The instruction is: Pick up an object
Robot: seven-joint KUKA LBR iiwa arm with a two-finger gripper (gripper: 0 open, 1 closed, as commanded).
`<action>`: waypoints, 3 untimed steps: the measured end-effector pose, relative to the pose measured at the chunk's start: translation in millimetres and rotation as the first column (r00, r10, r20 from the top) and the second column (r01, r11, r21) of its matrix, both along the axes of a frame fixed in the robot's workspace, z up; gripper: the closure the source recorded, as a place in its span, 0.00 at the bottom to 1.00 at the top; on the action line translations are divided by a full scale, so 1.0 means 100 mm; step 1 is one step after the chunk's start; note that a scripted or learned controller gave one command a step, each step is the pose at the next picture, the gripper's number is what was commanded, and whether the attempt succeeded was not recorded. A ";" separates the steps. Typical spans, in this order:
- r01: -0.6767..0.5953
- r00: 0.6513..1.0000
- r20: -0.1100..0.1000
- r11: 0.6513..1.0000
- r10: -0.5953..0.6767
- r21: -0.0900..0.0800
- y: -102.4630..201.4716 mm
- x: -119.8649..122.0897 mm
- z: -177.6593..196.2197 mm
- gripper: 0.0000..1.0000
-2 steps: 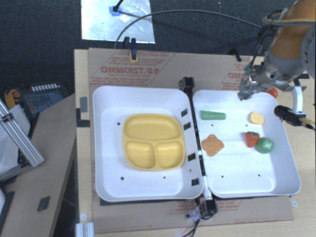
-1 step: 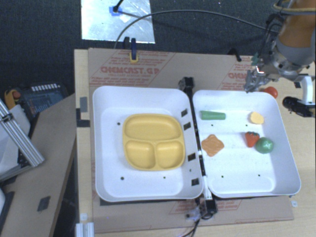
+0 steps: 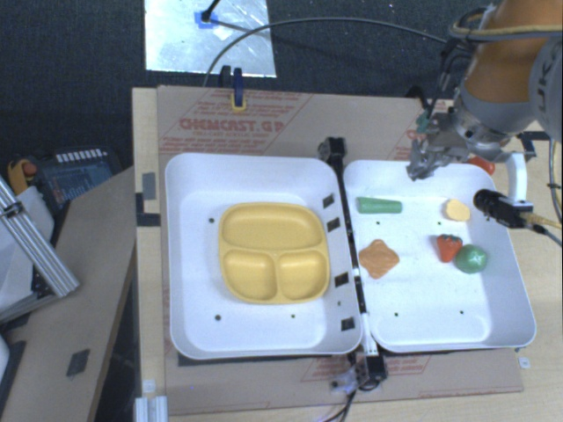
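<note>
The right bin (image 3: 493, 323) holds several small toy foods. A green stick (image 3: 379, 205) lies near its far left, with a pale yellow disc (image 3: 456, 210) to the right of it. A tan flat piece (image 3: 379, 258) rests by the divider. A red piece (image 3: 449, 247) and a green ball (image 3: 472, 259) touch each other at the right. My gripper (image 3: 420, 163) hangs over the bin's far rim, above and to the right of the green stick, with nothing seen in it. An orange item (image 3: 481, 163) peeks out behind the wrist.
The left bin (image 3: 189, 236) carries a yellow divided plate (image 3: 274, 251). A black clip divider (image 3: 345, 236) runs between the bins. A black cable plug (image 3: 494, 206) juts over the right bin's right side. Cardboard (image 3: 290, 121) lies under both bins.
</note>
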State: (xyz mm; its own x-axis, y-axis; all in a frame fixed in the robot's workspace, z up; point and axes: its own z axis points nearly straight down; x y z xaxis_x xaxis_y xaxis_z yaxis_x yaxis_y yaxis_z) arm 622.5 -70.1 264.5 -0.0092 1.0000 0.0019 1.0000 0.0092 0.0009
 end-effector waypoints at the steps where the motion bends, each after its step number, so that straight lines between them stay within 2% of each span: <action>1: 0.001 1.000 -0.001 1.000 -0.001 0.000 0.43 -0.31 -0.06 1.00; 3: 0.000 1.000 -0.002 1.000 0.000 0.001 1.43 -0.76 -0.43 1.00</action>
